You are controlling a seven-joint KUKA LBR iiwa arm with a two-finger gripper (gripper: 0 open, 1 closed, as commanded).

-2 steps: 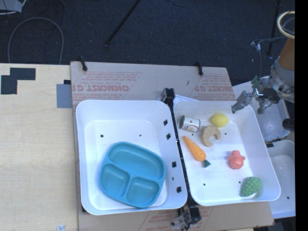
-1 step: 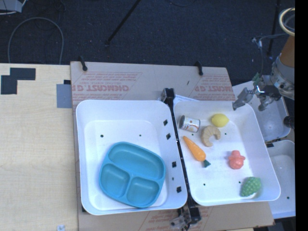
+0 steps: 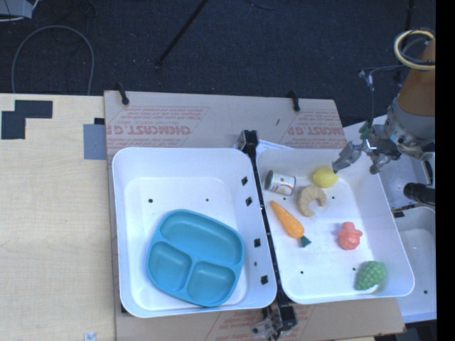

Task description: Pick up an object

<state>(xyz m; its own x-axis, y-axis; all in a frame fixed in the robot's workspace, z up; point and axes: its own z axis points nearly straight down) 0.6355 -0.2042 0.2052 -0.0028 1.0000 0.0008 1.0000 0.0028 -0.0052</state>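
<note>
The gripper (image 3: 364,156) hangs above the far right corner of the right bin (image 3: 398,261), its two fingers spread apart with nothing between them; one finger (image 3: 347,156) points down toward the bin's far end, the other lies over the rim.

No object has been chosen by contact yet, so the task looks to be at the approach step, before any descent.

Nearest the camera in the right bin, a green bumpy piece (image 3: 370,275), perhaps a broccoli toy, sits in the front right corner. Behind it and a little left lies a pink-red figure (image 3: 348,236), its exact shape too small to tell. Toward the divider an orange carrot (image 3: 288,221) lies slantwise, green tip toward the front. Further back a beige curved piece (image 3: 310,199) rests just beside a small can (image 3: 281,183) lying on its side. Farthest back, a yellow lemon-like object (image 3: 325,177) sits just beside the finger.

The left bin (image 3: 131,190) holds a blue divided plate (image 3: 195,256).

The yellow object is the likeliest target, being closest. The next move calls for shifting slightly left so the spread fingers straddle it, then descending and closing without nudging the beige piece.
</note>
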